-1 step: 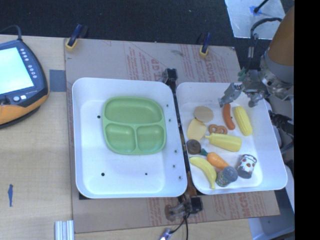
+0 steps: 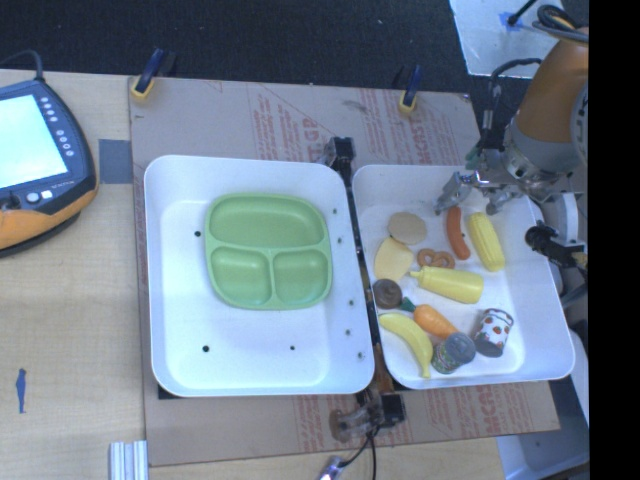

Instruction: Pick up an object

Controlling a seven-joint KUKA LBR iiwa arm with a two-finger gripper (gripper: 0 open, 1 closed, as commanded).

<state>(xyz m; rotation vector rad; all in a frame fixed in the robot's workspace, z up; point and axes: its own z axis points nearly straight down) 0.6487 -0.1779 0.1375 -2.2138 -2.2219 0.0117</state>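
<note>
At bench level: two white bins sit side by side on a cardboard sheet.
Left bin point(image 2: 170, 358): it carries a green divided plate point(image 2: 268, 250), set toward the far edge, and nothing else worth reaching for.
Right bin point(image 2: 545, 298): this one holds the toy food, and the step in hand belongs here.
Arm point(image 2: 550, 93): grey with an orange band, reaching in over the far right corner of the right bin.
Gripper point(image 2: 478, 196): fingers spread apart with nothing between them, poised above the far edge of the right bin, straddling the top ends of the sausage and the corn cob.
Yellow bottle point(image 2: 452, 284): lying on its side near the bin's middle, touching the pretzel; a crowded target.
Banana point(image 2: 410, 338): near the front edge, against the carrot point(image 2: 436, 320).
Corn cob point(image 2: 487, 240): lying lengthways just under the right finger, with bare floor on its right side.
Sausage point(image 2: 457, 232): just beside the corn, under the left finger.
Cookie point(image 2: 407, 228): flat, likely hard to pinch.
Pretzel point(image 2: 435, 259): small, between sausage and bottle.
Advice: I judge corn or sausage the nearest picks. Centre over one only, turn the fingers across its short width, descend straight, and close before lifting; catching both would likely push them apart.
</note>
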